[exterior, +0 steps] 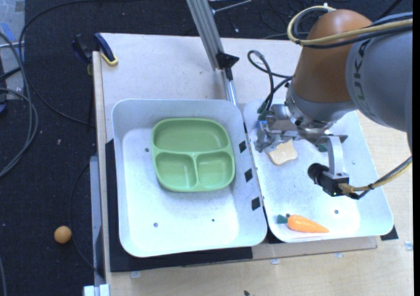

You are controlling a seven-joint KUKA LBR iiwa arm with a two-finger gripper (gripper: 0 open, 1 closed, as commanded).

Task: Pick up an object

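Note:
A pale tan, bread-like piece (283, 153) lies in the right bin (367, 216), near its left wall. My gripper (270, 138) hangs low right over the piece's upper left edge, and the wrist hides part of it. Whether the piece is touched or held cannot be made out. An orange carrot (306, 224) with a green end lies near the right bin's front edge, well apart from the gripper. A green divided plate (193, 154) sits in the left bin (131, 222).
The grey arm with its orange band (331, 58) covers the back of the right bin. A black fitting on a cable (328, 180) hangs over the bin's middle. A slanted metal pole (209, 25) ends behind the bins. A small orange ball (62, 233) lies on the floor.

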